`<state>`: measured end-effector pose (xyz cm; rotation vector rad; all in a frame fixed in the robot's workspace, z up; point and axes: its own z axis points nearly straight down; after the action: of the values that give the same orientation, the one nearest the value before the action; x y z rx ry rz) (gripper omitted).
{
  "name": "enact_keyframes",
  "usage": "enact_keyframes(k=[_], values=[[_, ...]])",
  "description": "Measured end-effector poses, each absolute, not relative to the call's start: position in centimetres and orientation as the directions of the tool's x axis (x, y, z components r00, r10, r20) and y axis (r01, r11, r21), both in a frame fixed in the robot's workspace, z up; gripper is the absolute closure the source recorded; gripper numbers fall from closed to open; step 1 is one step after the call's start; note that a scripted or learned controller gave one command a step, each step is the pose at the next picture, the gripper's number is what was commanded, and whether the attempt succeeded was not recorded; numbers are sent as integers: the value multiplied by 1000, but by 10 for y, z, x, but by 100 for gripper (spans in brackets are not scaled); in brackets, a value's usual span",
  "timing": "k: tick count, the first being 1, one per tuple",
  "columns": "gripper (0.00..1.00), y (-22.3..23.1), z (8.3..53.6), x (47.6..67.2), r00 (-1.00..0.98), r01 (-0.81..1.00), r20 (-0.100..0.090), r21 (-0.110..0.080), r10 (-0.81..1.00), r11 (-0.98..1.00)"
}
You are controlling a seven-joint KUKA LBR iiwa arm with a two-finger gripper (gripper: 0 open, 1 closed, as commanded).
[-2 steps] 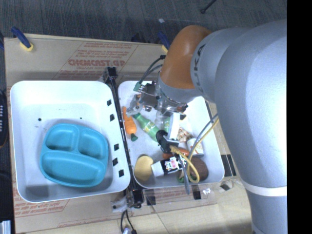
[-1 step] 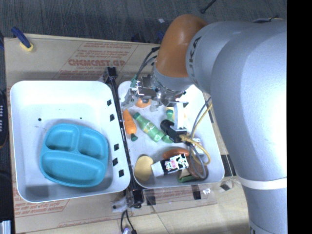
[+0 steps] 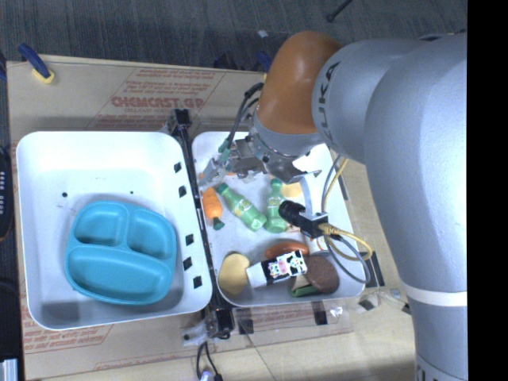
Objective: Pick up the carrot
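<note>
The carrot [image 3: 212, 205] is a short orange piece with a green end, lying by the left wall of the right bin [image 3: 349, 288]. My gripper [image 3: 225, 163] hangs at the back left of that bin, a little behind and to the right of the carrot. The bulky grey arm with its orange band covers much of the bin's back and right side.
Two green bottles [image 3: 241, 205] [image 3: 275, 215] lie just right of the carrot. A tan round item [image 3: 232, 272], a white labelled bottle [image 3: 278, 268] and a brown item [image 3: 321, 275] sit at the bin's front. The left bin [image 3: 40, 157] holds a blue divided plate [image 3: 119, 252].
</note>
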<state>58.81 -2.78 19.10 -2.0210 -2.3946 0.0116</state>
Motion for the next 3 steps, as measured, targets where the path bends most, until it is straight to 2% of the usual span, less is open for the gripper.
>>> enact_keyframes(k=[1, 2, 3], values=[[0, -38, 192, 643, 140, 990, -2, -4, 990, -140], [0, -42, 194, 577, 158, 987, -3, -10, 987, -158], [0, -35, 191, 598, 289, 957, -5, -5, 957, -289]])
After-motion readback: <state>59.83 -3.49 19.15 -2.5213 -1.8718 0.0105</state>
